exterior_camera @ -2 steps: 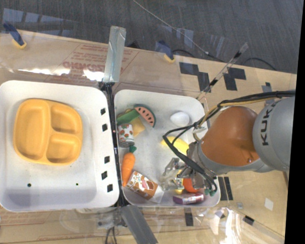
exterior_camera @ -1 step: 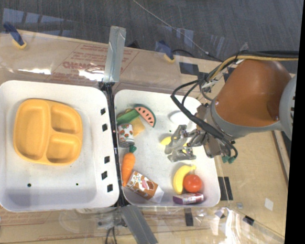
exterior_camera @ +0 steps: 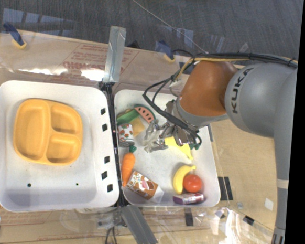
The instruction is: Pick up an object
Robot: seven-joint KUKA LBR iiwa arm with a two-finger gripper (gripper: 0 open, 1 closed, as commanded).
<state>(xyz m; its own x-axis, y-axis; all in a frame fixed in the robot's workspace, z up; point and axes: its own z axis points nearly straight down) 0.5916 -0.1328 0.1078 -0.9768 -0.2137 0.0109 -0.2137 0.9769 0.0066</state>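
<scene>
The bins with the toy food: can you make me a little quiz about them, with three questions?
1. True or false: the yellow divided plate lies in the left bin.
2. Which thing lies nearest the carrot? A) tomato B) snack box C) watermelon slice
3. Fill in: the end effector is over the ____ bin.

Key: 1 true; 2 B; 3 right.
</scene>
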